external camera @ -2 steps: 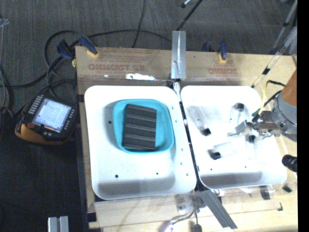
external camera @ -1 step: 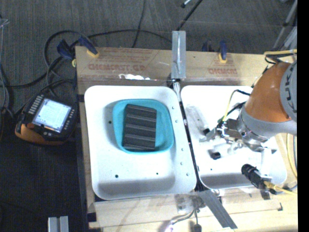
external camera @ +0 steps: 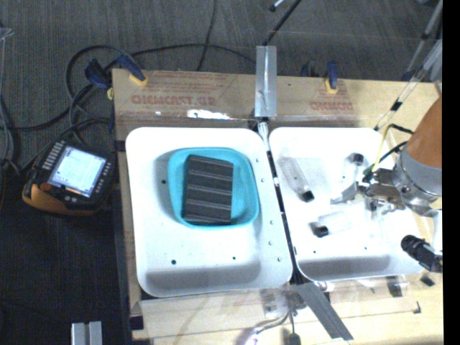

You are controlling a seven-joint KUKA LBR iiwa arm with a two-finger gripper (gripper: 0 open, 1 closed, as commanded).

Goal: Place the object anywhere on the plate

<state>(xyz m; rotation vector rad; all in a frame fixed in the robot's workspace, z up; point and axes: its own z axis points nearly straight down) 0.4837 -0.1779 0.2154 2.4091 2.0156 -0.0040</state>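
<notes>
A dark grey ribbed block (external camera: 208,188) lies flat on the turquoise plate (external camera: 247,197), which sits in the left white bin (external camera: 144,214). The block covers most of the plate's middle. My gripper (external camera: 314,212) hovers over the right white bin (external camera: 345,261), well to the right of the plate and across the wall between the bins. Its two clear fingers (external camera: 307,194) end in black tips that stand apart, with only the bin floor between them. The gripper is open and holds nothing.
A metal post (external camera: 266,85) rises at the back between the bins. Blue and yellow clamps (external camera: 128,70) grip the wooden board's back edge. A control pendant (external camera: 72,175) with a lit screen and cables lies on the floor to the left.
</notes>
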